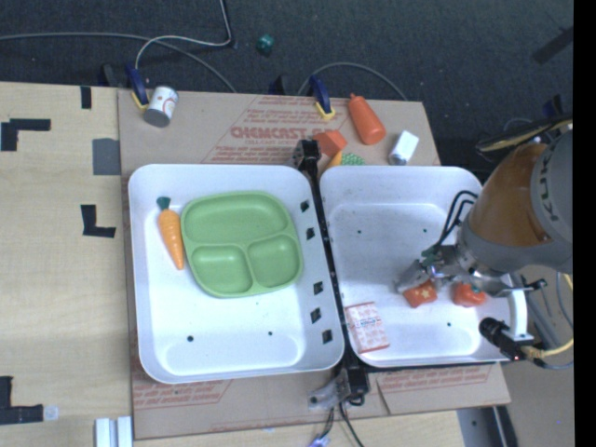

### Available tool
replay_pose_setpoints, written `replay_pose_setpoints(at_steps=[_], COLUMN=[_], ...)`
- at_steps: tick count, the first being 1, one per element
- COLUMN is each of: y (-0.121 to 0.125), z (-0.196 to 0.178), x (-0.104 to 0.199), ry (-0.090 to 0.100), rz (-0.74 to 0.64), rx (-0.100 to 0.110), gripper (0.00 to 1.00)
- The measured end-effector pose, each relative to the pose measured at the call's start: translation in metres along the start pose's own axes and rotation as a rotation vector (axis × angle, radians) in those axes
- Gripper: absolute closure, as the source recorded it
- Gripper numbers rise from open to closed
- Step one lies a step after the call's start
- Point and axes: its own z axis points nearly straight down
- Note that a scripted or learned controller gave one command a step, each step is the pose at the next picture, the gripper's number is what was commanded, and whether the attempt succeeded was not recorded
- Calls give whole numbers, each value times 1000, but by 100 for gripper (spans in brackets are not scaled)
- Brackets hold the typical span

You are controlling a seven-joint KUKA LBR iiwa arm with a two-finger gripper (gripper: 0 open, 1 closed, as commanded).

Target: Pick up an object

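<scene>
Nearest edge of right white plastic bin [372, 194]: small flat red-and-white printed packet [365, 327] lying against the divider side. Just past it, the pincer [421, 276], low over the bin floor at right of centre; can't tell if its fingers are spread or closed, they blur together. Small orange-red block [421, 294] touching just below the pincer tip, not visibly between fingers. Second small orange-red piece [468, 294] just beside it, under the grey arm [521, 212]. Left white plastic bin [149, 277]: green three-compartment plastic plate [244, 243], orange toy carrot [171, 235] beside its left rim. Far side, on the table's cardboard sheet [261, 133]: orange toy bottle [366, 119], small white cube [404, 146], white can [161, 104].
</scene>
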Motion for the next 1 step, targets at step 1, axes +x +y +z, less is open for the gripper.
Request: replay_pose_setpoints(at_steps=[1], y=[45], z=[-87], x=[78], ry=[4], rz=[-2], rx=[8], gripper=[100])
